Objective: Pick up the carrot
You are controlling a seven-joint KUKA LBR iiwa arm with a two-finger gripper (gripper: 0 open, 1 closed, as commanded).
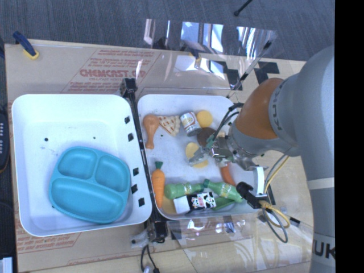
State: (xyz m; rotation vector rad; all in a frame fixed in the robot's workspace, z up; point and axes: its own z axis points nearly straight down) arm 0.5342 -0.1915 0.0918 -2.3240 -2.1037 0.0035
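The carrot (158, 185), orange with a green top, lies along the left wall of the right bin (170, 104), near its front corner. My gripper (208, 146) hangs over the middle of that bin, right of and beyond the carrot and well apart from it. It sits just beside a yellow piece of toy food (195, 154). Nothing is visibly held.
In the right bin lie a drumstick (150, 128), a wedge-shaped slice (169, 124), a small can (188, 121), a yellow round fruit (205, 118), two green bottles (187, 190) (226, 190), a black-and-white item (199, 201) and an orange piece (227, 174). The left bin (34, 110) holds a blue divided plate (90, 184).
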